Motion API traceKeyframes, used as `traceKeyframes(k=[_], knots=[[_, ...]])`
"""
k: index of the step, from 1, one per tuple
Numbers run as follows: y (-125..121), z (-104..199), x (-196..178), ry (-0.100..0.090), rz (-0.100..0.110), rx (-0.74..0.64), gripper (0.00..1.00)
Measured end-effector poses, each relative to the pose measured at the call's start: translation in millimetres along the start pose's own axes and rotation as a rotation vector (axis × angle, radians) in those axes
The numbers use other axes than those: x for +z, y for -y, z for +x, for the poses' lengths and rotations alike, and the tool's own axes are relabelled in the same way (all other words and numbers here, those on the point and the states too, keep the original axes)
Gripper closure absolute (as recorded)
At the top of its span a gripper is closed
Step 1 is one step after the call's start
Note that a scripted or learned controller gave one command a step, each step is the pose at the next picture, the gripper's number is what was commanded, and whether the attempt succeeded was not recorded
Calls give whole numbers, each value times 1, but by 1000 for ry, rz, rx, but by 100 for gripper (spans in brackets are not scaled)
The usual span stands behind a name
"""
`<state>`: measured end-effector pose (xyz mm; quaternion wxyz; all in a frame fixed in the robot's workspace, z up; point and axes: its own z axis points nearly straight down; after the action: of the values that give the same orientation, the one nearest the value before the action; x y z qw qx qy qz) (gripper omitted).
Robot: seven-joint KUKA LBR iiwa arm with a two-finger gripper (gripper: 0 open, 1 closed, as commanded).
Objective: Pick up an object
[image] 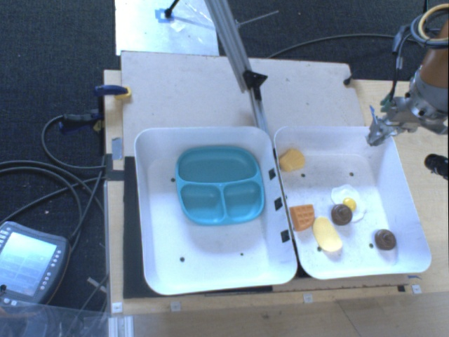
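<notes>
The right bin holds several small toy foods: a yellow chunk near its far left corner, an orange waffle-like block, a pale yellow oval piece, a fried egg with a brown disc on it, and another brown disc near the front right. My gripper hangs above the bin's far right corner, well apart from all the pieces. Nothing shows between its fingers.
The left bin carries a blue three-compartment plate. A slanted metal pole crosses the back of the bench and ends above the wall between the bins. Cables and a pendant lie on the floor at left.
</notes>
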<state>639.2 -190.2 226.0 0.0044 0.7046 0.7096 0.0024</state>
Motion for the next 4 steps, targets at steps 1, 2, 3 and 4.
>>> traceKeyframes(k=[1, 2, 3, 4], knots=[[-2, 0, -55, 0, 0, -1, 100], [-7, 46, -58, -4, 7, -3, 100], [-15, 106, -45, -4, 8, -5, 100], [-21, 163, -30, -5, 9, -4, 100]])
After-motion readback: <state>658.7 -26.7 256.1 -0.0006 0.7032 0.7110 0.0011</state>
